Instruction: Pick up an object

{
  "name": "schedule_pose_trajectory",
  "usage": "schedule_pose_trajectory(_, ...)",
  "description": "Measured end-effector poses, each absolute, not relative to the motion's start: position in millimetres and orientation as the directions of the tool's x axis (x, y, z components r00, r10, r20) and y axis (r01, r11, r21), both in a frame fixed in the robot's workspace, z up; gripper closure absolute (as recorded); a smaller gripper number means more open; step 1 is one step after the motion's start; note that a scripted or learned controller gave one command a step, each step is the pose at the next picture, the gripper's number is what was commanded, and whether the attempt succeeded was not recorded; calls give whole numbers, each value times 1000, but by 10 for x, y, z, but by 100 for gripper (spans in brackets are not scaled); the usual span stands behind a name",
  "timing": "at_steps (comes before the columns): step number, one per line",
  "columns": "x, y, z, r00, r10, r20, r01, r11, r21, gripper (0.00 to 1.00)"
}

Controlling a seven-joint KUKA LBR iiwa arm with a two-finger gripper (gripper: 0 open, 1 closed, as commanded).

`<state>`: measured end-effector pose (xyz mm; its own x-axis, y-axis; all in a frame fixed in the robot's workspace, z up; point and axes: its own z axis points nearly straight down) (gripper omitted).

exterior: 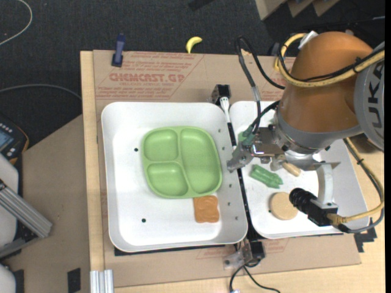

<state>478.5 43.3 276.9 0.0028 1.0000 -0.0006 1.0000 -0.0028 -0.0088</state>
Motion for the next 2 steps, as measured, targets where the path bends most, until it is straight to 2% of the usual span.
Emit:
schedule_pose_trajectory(1, 4798, 442, 2911, 2, 1000, 1, 1000, -2, 2, 100)
schedule_pose_trajectory(2, 4835, 465, 4437, -2, 1000, 3, 1000, 2, 20, 100)
